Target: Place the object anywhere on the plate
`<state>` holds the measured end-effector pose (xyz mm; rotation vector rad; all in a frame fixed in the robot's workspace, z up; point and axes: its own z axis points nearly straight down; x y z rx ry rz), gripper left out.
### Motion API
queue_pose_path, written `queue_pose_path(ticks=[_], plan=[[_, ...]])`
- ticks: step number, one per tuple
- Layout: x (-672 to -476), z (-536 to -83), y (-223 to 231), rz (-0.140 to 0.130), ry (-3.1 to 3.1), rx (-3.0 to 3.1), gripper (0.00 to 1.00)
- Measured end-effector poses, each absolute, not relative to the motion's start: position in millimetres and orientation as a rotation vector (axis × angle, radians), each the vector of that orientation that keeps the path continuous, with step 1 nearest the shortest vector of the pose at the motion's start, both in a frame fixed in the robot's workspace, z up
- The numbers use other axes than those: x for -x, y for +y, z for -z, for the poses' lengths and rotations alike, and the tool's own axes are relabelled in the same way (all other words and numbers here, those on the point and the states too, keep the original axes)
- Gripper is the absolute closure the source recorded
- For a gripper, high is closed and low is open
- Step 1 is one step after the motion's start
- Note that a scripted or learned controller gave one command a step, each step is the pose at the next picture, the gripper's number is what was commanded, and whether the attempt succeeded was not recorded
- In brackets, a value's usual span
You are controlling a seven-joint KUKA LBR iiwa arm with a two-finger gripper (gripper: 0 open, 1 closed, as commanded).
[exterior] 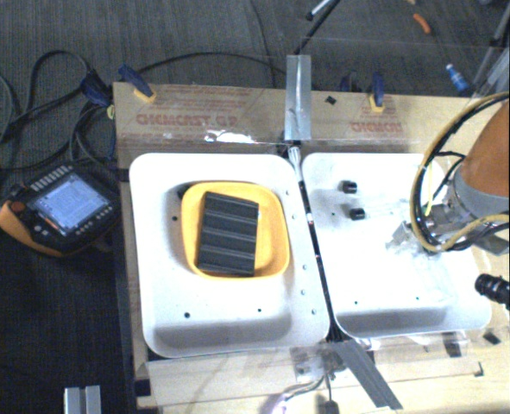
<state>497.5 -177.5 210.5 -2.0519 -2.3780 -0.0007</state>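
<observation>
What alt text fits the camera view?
A dark grey ribbed rectangular block lies on a yellow square plate in the left shallow white bin. In the right white bin sit two small black pieces, while the grey and orange arm hangs over that bin's right side.

Robotics laboratory or test cell: a plywood bench (237, 115) bearing stencilled lettering, blue clamps (132, 81) at its rear edge and an aluminium profile post (298, 93), stands on grey carpet (108, 15), all up and to the left of the gripper (407, 234). Two shallow white bins sit side by side, the left bin (151, 257) far left of the gripper, the right bin (367, 300) directly under it. A handheld control pendant (60, 210) with lit screen and loose black cables (82, 136) lies on the floor well beyond the left bin.
</observation>
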Motion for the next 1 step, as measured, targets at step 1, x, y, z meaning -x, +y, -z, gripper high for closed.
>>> queue_pose_path(ticks=[1], plan=[[-497.5, -210.5, -177.5, 0.001, -2.378, 2.052, 0.0]])
